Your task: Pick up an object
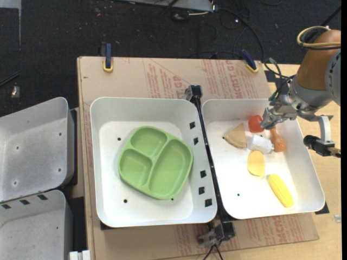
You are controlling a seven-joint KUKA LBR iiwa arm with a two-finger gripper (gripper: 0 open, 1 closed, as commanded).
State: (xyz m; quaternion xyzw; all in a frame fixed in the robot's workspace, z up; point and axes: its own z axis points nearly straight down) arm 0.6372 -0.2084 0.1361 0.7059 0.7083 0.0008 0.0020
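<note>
Dark speckled floor (49,31) with cables (227,15) beyond the cardboard-topped bench (157,72).

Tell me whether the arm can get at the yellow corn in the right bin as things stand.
Probably yes. The corn lies alone near the right bin's front, nothing over it, and the gripper is above the same bin.

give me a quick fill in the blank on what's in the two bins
1. The green divided plate lies in the ____ bin.
2. The plate has ____ compartments.
3. The corn cob in the right bin is coloured ____.
4. The gripper hovers over the ____ bin.

Missing words: left; three; yellow; right
</note>
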